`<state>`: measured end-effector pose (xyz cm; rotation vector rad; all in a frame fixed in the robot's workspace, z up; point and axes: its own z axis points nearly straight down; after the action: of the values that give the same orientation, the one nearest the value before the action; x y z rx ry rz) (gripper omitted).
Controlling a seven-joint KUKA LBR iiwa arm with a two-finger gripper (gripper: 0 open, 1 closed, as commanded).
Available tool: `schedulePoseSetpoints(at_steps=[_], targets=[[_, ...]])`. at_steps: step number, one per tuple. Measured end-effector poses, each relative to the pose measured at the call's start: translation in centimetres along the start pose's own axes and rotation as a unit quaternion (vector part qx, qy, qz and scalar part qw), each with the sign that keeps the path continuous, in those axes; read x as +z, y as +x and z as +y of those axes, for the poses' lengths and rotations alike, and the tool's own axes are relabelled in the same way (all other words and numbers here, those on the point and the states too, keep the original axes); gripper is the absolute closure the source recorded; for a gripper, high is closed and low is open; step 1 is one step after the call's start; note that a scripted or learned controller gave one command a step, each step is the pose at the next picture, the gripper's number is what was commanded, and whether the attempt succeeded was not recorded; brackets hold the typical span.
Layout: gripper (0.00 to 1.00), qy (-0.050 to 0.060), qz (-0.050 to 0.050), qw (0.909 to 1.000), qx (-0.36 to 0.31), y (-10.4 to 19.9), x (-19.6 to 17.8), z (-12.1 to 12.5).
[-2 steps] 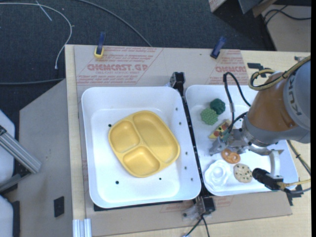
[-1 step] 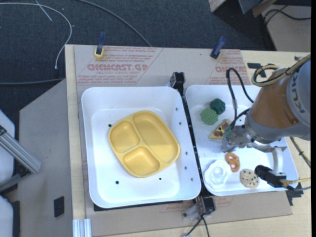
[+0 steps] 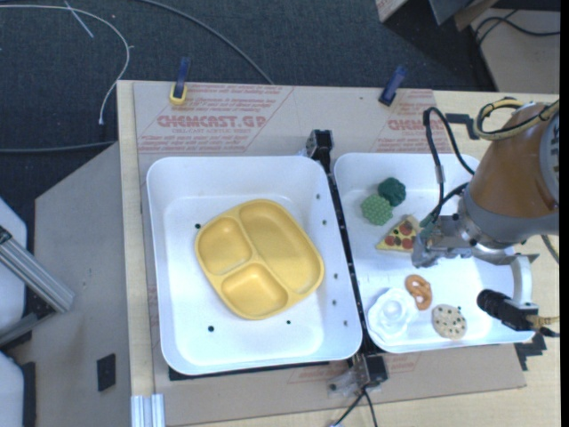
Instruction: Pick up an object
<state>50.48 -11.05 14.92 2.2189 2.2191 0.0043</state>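
Observation:
The right bin (image 3: pixel 360 172) holds a dark green piece (image 3: pixel 391 189), a light green bumpy piece (image 3: pixel 376 209), a toy pizza slice (image 3: pixel 399 235), a pretzel (image 3: pixel 418 290), a chocolate chip cookie (image 3: pixel 449 321) and a clear round cup (image 3: pixel 390 313). My gripper (image 3: pixel 428 247) hangs low over the middle of this bin, just right of the pizza slice and above the pretzel. The wrist hides its fingertips, and I see nothing held in it.
A yellow three-compartment tray (image 3: pixel 258 258) lies in the left bin (image 3: pixel 169 194). The grey arm with its orange band (image 3: pixel 516 176) covers the right bin's far right side. Two clamps (image 3: pixel 180 85) (image 3: pixel 392 85) sit at the board's back edge.

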Motion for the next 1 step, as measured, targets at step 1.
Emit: schedulePoseSetpoints(at_steps=[1], targets=[[1.0, -0.001, 0.0, 1.0, 0.0, -0.74, -5.11, -0.54]])
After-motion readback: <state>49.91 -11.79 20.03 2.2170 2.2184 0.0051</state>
